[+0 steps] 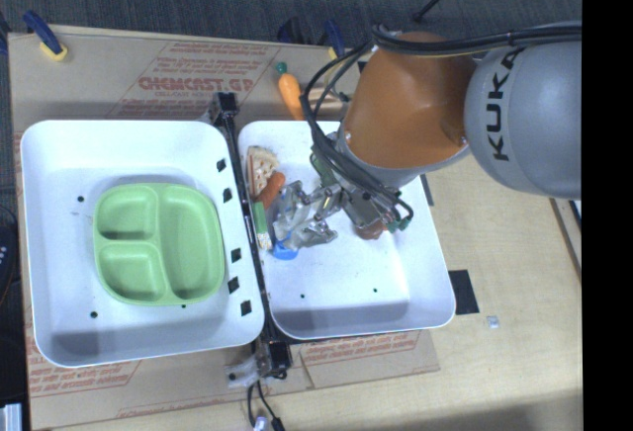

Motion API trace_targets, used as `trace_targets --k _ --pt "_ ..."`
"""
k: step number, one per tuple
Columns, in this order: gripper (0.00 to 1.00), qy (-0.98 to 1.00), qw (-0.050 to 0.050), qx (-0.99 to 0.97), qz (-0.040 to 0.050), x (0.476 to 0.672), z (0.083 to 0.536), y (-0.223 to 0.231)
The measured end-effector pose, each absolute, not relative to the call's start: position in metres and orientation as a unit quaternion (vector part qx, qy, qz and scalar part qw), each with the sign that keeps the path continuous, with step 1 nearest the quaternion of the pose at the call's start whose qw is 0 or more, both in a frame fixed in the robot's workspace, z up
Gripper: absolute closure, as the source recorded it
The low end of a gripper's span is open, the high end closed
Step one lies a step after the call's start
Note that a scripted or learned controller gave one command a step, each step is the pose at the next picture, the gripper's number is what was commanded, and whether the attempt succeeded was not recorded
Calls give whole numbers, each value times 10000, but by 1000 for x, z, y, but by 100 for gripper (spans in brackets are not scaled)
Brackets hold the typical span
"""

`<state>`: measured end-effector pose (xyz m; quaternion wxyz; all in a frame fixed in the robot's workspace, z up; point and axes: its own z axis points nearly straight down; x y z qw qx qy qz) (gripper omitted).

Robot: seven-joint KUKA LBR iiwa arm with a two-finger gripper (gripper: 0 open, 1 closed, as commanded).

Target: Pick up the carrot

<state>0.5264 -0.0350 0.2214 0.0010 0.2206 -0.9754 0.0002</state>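
The carrot point(272, 187) is a short orange-red piece lying in the right bin point(396, 305), close to its left wall. My gripper point(300, 218) hangs low over the bin's middle left, just right of and below the carrot, among a cluster of small items. The metal of the gripper hides part of what lies under it. Nothing can be seen held in it.
A tan bread-like slice point(262, 164) lies above the carrot. A thin green item point(259, 221) and a blue piece point(284, 250) sit by the gripper, with a brown piece point(371, 229) to its right. The left bin point(49, 320) holds a green divided plate point(158, 243). An orange-handled clamp point(290, 95) sits behind the bins.
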Motion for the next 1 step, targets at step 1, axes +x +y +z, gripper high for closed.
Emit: trace_targets --k 1 --pt "100 -9719 -4 2352 9 551 261 -68"
